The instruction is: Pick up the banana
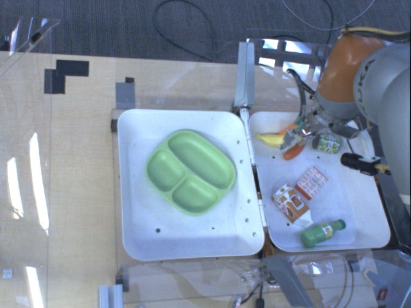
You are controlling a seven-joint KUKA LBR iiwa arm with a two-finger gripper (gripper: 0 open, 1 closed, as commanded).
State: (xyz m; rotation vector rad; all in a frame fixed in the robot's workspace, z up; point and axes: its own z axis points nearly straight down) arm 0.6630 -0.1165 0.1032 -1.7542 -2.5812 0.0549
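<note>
From the camera above the bench, we see the banana [270, 138] lying in the right bin [379, 233], near its upper left corner, beside an orange carrot-like piece [293, 150]. The gripper [304, 128] hangs just right of the banana's end; we cannot tell how its claw stands. A small green-labelled can [327, 144] sits just right of it. Lower in the same bin we find two red and white cartons [290, 202] [312, 182] and a green bottle [322, 232]. The left bin [138, 236] holds a green divided plate [191, 171].
</note>
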